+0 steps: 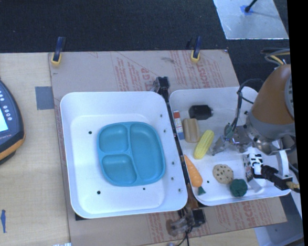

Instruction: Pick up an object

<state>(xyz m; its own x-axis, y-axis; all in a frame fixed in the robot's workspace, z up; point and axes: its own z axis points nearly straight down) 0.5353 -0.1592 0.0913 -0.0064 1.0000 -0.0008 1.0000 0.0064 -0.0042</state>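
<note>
— Where's the arm [271, 104] now?

— At the right of the frame, bent over the right bin [215, 96]. Its gripper [229, 136] hangs low in the middle of that bin, metal parts pointing left.

— Holding anything?

— I can't tell from here whether it's clamped or released; the tips are a tangle of grey metal, and I see nothing between them.

— So what might it go for?

— The nearest thing is the yellow corn cob [203, 143], just left of the gripper, close to touching. Its long axis runs on a slant, lower left to upper right. I'd guess a grasp across the narrow width is what counts.

— And the rest?

— A cookie [222, 173] and a green lump [238, 187] lie below the gripper, toward the bottom of the bin. A carrot [193, 173] rests on the bin's left rim, a tan block [190, 129] and a black object [200, 111] sit up higher. The left bin [79, 106] holds a blue divided plate [131, 153].
</note>
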